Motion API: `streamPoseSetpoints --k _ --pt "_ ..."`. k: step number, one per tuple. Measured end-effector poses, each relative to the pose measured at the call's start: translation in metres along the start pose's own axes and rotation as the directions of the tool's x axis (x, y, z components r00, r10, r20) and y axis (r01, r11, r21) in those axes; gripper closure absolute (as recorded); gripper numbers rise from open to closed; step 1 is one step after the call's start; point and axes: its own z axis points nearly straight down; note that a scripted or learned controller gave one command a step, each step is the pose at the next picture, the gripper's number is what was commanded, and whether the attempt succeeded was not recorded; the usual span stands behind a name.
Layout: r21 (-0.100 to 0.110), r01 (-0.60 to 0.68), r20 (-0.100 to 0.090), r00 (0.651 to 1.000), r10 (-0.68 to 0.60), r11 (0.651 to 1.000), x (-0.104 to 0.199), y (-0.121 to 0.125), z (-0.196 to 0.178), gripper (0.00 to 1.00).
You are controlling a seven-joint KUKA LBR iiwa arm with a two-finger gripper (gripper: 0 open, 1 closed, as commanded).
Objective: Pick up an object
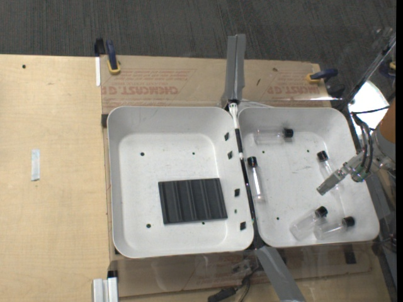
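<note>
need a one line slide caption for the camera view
End effector hovers over the right bin among clear black-capped vials; a dark ribbed tray lies in the left bin.

A single fixed camera looks down from above the bench at a slant, far enough back to take in both shallow white plastic bins: the left bin (pixel 126 168) at frame centre, the right bin (pixel 296 162) toward the right edge. Tan cardboard sheeting (pixel 50 137) fills the left, and dark grey carpet (pixel 157 11) runs across the top.
</note>
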Motion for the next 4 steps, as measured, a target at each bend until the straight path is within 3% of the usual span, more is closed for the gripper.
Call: streamPoseSetpoints --k 1,2,3,4 --pt "0.000 0.189 0.002 0.982 -0.189 0.982 -0.008 -0.035 -0.153 0.00" --pt "0.000 0.425 0.003 0.905 -0.425 0.905 -0.008 -0.035 -0.274 0.00" --pt "0.000 0.424 0.006 0.906 -0.424 0.906 -0.009 -0.034 -0.283 1.00" --pt "0.000 0.424 0.006 0.905 -0.424 0.905 -0.009 -0.034 -0.283 0.00"
